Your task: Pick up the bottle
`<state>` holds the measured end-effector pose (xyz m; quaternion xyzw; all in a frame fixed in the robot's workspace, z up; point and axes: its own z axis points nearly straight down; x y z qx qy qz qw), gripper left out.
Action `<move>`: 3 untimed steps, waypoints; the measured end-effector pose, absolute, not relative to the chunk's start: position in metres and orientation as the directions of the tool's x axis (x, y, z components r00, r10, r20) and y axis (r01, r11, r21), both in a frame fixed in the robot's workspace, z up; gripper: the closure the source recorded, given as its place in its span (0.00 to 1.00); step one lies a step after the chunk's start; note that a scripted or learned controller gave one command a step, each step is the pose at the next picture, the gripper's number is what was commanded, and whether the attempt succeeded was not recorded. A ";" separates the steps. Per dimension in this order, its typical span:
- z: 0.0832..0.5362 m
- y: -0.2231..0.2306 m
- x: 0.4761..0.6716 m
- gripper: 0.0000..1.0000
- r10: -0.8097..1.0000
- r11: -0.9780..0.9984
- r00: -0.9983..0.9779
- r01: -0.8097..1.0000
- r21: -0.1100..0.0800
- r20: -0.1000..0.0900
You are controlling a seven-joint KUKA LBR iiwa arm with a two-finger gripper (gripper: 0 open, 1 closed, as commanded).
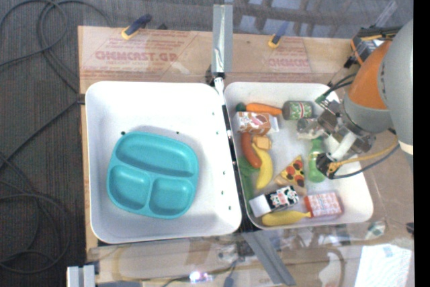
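Pincer (pixel 314 126) sat low in the right bin (pixel 359 201), near its 2 o'clock corner; couldn't tell how it was set. Bottle (pixel 298 109) lay on its side just at the pincer's 11 o'clock, nearly touching, beside the carrot (pixel 263 109). Banana (pixel 263 169) and pizza slice (pixel 293 173) lay toward 7 o'clock. Left bin (pixel 101 111) held a teal divided tray (pixel 153 173). Both bins sat on the worktop (pixel 141 57).

A turquoise three-compartment plastic tray (pixel 153 173) is lying in the left white bin (pixel 101 104). A small green-labelled bottle (pixel 298 110) is lying in the far part of the right white bin (pixel 359 201), right of an orange toy carrot (pixel 264 108). A yellow toy banana (pixel 263 169) is lying nearer, mid-bin, and a pizza-slice toy (pixel 291 173) is sitting to its right.
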<state>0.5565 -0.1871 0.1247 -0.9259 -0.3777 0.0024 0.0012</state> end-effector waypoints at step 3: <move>0.105 -0.195 0.610 0.00 0.678 -0.734 0.735 0.678 -0.028 0.016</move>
